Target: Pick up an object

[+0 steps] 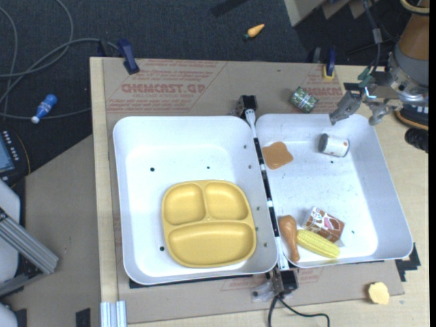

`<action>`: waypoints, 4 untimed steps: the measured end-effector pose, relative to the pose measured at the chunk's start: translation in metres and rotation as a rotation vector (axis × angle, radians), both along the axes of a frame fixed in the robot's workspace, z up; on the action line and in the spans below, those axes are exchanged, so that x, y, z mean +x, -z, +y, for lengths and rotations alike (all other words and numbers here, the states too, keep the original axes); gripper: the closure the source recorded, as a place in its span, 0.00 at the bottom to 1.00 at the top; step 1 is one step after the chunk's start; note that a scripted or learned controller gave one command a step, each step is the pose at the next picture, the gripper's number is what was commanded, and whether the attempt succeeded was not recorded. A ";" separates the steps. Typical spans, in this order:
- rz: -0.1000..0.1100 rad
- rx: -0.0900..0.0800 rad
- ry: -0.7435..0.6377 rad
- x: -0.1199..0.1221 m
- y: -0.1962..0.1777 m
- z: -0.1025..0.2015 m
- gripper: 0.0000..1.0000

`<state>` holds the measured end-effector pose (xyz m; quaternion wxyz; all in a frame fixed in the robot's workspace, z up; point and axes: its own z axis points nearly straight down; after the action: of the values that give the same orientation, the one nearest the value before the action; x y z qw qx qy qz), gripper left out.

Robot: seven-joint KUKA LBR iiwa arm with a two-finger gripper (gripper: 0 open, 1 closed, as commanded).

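Corn [318, 243] at right bin [381, 182] near edge; roll [334, 144] at far end, just below-left of gripper [360, 109], jaws wide, empty.

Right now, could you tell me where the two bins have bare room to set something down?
The left bin is bare along its far strip, beyond the yellow plate. The right bin is bare in its middle, between the brown patty and white cylinder above and the snack packet, corn and sausage crowding its near edge.

You've got a divided plate [207, 223] in the left bin [136, 142]; cylinder [334, 144], corn [317, 244], packet [324, 224] in the right bin [381, 182].
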<state>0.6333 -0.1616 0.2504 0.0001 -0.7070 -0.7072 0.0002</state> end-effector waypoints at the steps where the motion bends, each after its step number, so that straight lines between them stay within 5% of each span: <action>1: -0.003 -0.003 0.002 0.034 0.047 -0.043 0.00; 2: 0.009 0.004 0.001 0.018 0.134 -0.027 0.00; 3: 0.000 0.001 -0.001 0.030 0.166 -0.023 0.00; 4: -0.006 -0.002 -0.002 0.032 0.152 -0.023 1.00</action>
<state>0.6653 -0.1844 0.0985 -0.0028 -0.7063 -0.7079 -0.0014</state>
